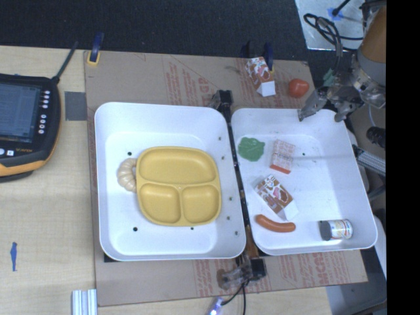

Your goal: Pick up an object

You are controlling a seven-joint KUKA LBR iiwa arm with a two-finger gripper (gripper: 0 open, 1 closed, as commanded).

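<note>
The hot dog (275, 224) lies in the right bin (348, 176) near its front edge, long axis running left-right; gripper (325, 104) hangs over the far right corner, fingers spread, nothing between them; arm partly cut off at the edge.

Bright, even light is cast from above. The white bins (298, 176) are lit strongly and look washed out. Only soft, small shadows are seen. The picture is slightly blurred.
</note>
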